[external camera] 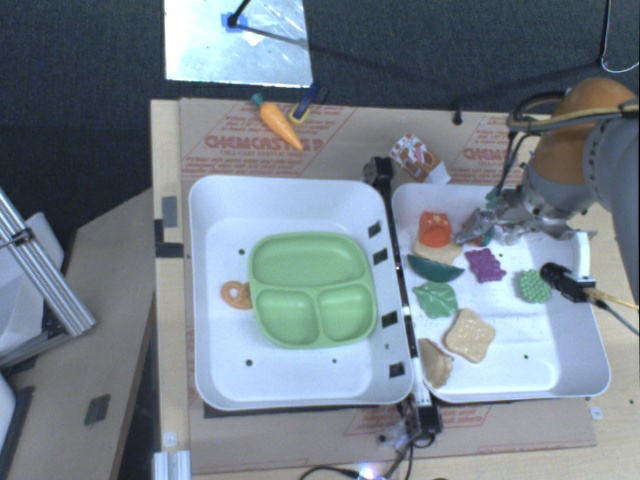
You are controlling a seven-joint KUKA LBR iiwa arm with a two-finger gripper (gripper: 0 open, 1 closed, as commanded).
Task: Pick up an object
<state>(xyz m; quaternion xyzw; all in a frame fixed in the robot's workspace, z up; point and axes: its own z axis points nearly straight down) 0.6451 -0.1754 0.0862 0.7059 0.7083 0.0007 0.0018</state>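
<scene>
— Dark carpet-like flooring runs across the top of the frame, with a shiny foil-like sheet (238, 26) lying at upper centre. What sits below it?

— A pale wooden table (100, 298) carrying a printed cardboard sheet (330, 128), and on that two shallow white plastic bins side by side. An orange plastic carrot (280, 125) lies on the cardboard above the left bin (215, 268).

— What is in the left bin?

— A smooth green plate (306, 289) with three compartments at its centre, and a small tan ring-shaped pretzel (237, 294) just to the plate's left.

— And the right bin (570, 368)?

— Toy foods: an orange-red block (434, 229) near the upper left, a dark teal crescent (435, 268) below it, a green leaf shape (436, 298), a purple knobbly piece (485, 265), a bumpy green round (534, 287) at right, a beige wavy-edged cracker (469, 335), and a tan lump (435, 361) at the lower left.

— Where is the tool?

— The tool (478, 230) hangs at the upper part of the right bin, between the orange-red block and the purple piece, on the grey arm (590, 158) coming from the right. Whether it is open or closed I cannot tell; nothing is seen gripped.
</scene>
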